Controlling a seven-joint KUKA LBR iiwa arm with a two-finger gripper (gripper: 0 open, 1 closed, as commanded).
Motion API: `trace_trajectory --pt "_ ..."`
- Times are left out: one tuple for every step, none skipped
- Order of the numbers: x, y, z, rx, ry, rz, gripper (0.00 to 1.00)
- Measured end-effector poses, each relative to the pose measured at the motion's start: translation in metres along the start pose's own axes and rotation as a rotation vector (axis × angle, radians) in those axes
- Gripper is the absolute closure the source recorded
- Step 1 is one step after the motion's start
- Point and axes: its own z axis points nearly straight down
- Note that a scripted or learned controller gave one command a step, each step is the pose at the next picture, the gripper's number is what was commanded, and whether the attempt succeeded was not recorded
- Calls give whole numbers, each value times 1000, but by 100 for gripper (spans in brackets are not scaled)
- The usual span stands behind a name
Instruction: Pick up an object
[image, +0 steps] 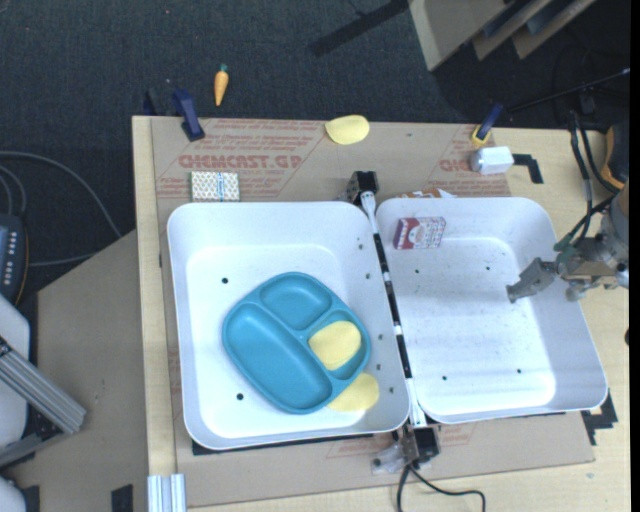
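The gripper (522, 288) hovers over the right bin (575, 350), nothing between its fingers and their spread unclear, so the small red carton (418, 234) against the far wall waits.

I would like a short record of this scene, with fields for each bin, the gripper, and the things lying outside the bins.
left bin: blue divided plate with a yellow piece in one compartment; second yellow piece beside the plate's lower edge
right bin: small red and white carton near the top left corner
gripper: over the right bin's right side, nothing visible between its fingers
outside the bins: yellow object, patterned packet, small carrot on the floor
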Motion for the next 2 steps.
trace_trajectory --pt "18 109 138 1 1 -1 0" --pt "105 157 37 -6 1 -3 0"
